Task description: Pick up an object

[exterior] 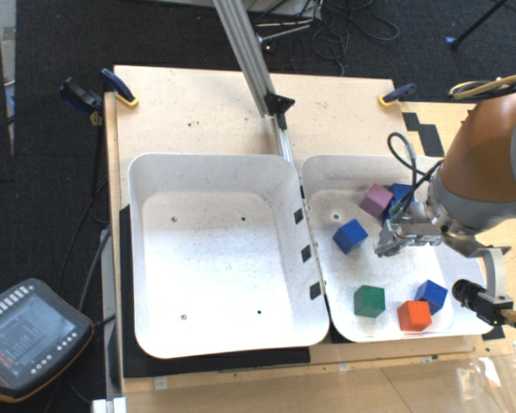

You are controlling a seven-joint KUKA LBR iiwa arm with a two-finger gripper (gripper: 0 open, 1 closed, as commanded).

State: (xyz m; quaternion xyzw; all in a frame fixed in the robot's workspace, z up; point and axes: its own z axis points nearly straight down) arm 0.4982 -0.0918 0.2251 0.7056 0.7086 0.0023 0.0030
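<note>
The right bin (327,175) holds several small blocks. A purple block (377,200) lies near the back, with a blue block (403,194) partly hidden behind it. Another blue block (350,235) sits mid-bin towards the left. Near the front are a green block (370,300), an orange block (414,315) and a third blue block (432,293). My gripper (387,246) hangs low over the middle of the right bin, just right of the mid-bin blue block and below the purple one. Nothing can be seen held in it.
The left bin (146,231) stands beside the right one, sharing a middle wall. A slanted metal rail (245,46) runs from the back down to the bins' divide. The arm's bulk (490,162) covers the right bin's far right side. A teach pendant (26,338) lies at front left.
</note>
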